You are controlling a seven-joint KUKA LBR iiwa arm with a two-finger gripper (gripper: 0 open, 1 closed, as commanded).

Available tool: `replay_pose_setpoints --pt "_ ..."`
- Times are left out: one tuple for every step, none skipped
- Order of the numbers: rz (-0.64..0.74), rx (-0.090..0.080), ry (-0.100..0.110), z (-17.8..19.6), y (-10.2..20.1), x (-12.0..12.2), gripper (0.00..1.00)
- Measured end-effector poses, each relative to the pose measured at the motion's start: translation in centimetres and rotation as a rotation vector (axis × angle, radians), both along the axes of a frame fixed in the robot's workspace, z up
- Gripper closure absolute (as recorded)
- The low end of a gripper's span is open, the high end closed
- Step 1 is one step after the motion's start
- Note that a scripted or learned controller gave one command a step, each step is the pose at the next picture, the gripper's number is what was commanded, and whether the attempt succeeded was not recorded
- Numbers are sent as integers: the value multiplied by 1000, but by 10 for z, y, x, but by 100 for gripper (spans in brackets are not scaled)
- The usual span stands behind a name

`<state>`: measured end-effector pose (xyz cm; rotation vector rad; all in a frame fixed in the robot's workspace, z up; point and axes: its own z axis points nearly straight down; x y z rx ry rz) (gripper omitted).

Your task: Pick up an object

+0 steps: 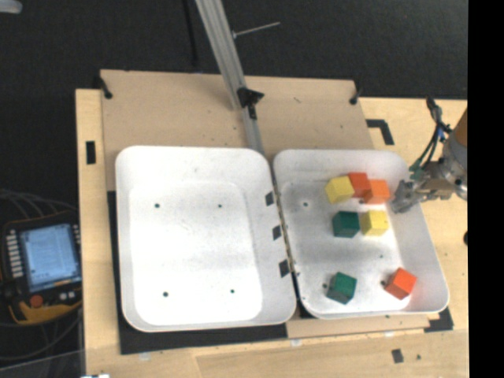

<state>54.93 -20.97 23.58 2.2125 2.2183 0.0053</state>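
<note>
At right edge of frame, gripper [403,195] over right bin [421,235], beside orange cube [379,190]; finger state impossible to tell, perhaps blurred. Nearby: yellow cubes [340,188], green cube [345,224].

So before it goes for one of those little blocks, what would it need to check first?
1. Blocks within reach: ok. All lie in the right bin, beside the gripper.
2. Nearest target: ok. An orange block lies just left of the gripper.
3. Room around that block: not ok. It touches another orange block, with a yellow block close below.
4. Easier targets: ok. A green block and a third orange block lie apart.
5. Gripper holding nothing: cannot tell.
</note>
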Motion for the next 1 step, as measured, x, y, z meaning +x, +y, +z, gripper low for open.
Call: replay_pose_setpoints --pt "2 3 5 15 -1 1 100"
